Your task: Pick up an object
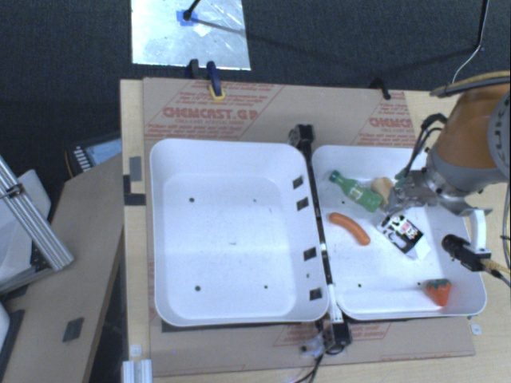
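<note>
Two shallow white plastic bins sit side by side on the bench (263, 102), their inner rims clipped together along a dark seam, likely so they cannot drift apart while the arm works. The left white bin (172, 162) has only small dots on its floor. The right white bin (471, 298) carries all the candidates for picking.

Taking that right bin as a clock face: a green plastic bottle (355, 191) lies on its side near eleven o'clock, neck toward the seam. A small tan rounded piece (382, 186) touches its base end. An orange sausage-shaped toy (350, 228) lies near nine o'clock, apart from the rest, so it looks the easiest to approach. A small black-and-white packet with red print (402, 232) lies near the centre, on a pale scrap. An orange-red carrot-like toy with a green tip (437, 292) rests at five o'clock beside the rim.

The grey arm with its orange band (471, 138) reaches in from three o'clock, its claw (399, 206) lowered between the bottle's base and the packet, which suggests one of these two is the target. Whether the claw is released or clenched cannot be told; the wrist hides it. Nothing looks lifted, so the pick seems not yet done.
</note>
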`<state>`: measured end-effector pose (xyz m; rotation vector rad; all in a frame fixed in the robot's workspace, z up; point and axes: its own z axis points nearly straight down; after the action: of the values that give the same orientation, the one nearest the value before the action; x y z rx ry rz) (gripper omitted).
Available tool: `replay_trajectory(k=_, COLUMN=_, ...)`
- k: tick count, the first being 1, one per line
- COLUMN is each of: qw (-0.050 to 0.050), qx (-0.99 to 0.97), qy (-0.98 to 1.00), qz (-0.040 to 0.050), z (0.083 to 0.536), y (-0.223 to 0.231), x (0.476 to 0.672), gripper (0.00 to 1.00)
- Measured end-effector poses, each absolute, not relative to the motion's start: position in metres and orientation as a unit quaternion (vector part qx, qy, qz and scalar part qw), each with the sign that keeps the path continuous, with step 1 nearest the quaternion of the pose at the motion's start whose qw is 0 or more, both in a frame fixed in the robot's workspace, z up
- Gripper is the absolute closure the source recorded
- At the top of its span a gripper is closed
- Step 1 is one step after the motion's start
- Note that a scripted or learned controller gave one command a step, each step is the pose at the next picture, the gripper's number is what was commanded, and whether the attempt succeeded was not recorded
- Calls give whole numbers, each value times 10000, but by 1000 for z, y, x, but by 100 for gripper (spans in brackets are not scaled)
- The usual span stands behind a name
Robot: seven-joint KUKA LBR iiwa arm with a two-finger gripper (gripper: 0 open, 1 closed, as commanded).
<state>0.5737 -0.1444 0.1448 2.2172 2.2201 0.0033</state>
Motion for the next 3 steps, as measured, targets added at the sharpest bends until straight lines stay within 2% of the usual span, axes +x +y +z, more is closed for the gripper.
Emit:
replay_trajectory(k=1, qw=13, qx=7025, qy=7117, qz=36, z=224, y=-51, x=541, gripper=100)
replay_trajectory(k=2, qw=-3, qx=7096, qy=7046, qz=-2, z=220, y=-141, x=484, gripper=100)
replay_trajectory(k=3, qw=13, qx=7029, qy=7113, qz=25, z=252, y=-57, x=488, gripper=100)
